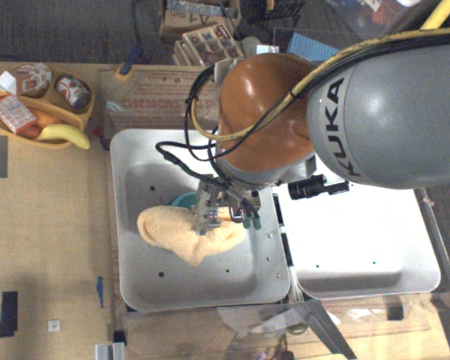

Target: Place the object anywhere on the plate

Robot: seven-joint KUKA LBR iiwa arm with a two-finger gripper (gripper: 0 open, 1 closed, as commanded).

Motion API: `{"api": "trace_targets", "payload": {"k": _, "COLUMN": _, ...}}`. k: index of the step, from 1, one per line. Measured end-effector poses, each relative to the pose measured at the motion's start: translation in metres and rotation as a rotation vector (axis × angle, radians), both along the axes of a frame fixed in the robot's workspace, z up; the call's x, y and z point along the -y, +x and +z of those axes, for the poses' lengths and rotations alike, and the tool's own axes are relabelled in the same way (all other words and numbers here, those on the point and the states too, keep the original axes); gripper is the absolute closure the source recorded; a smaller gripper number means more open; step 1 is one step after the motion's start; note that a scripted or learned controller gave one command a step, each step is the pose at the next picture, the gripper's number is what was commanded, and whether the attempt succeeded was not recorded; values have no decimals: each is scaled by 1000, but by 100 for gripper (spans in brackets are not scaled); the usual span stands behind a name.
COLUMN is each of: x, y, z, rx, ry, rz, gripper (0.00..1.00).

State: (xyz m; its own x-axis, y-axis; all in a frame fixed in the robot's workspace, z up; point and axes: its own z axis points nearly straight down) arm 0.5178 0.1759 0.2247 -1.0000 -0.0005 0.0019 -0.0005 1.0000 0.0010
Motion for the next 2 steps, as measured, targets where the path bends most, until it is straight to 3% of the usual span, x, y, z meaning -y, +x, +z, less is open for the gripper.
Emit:
{"api": "trace_targets", "payload": {"k": 1, "x": -45, "y": -26, "z": -3, "rx": -4, "ry": -3, "rz": 0, "gripper": 100}}
{"api": "trace_targets", "payload": {"k": 2, "x": -45, "y": -25, "z": -3, "rx": -3, "ry": -2, "rz": -1, "gripper": 0}}
